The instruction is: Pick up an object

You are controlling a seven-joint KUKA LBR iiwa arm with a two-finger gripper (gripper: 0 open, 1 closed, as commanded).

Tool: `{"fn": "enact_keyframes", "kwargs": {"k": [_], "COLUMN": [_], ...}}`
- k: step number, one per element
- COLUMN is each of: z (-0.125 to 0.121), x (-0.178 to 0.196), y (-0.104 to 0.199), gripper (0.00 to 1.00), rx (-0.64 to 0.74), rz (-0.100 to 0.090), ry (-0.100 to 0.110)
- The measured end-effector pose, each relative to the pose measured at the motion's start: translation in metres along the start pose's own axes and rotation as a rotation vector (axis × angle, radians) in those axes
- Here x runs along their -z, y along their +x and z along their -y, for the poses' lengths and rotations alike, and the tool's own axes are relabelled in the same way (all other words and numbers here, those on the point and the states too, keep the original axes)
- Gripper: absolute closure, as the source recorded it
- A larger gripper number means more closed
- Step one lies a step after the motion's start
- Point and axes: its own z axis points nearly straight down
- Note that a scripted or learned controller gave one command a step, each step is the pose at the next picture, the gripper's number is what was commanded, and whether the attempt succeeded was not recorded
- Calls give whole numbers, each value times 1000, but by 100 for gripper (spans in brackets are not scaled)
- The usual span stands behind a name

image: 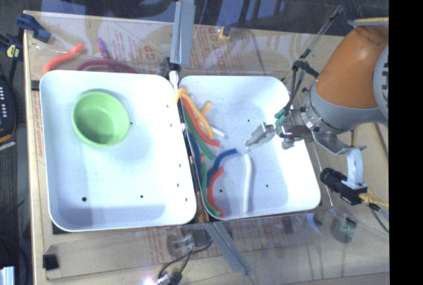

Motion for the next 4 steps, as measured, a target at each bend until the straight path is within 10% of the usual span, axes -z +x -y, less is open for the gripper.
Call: {"fn": "enact_keyframes", "kwargs": {"k": [1, 2, 3, 4], "z": [-67, -47, -101, -102], "x": [-63, -146, -166, -157], "y": [22, 33, 47, 51], "gripper": [0, 0, 0, 100], "rx": [119, 101, 73, 76], "rz": [1, 1, 15, 8], "ry": [0, 2, 4, 1]}}
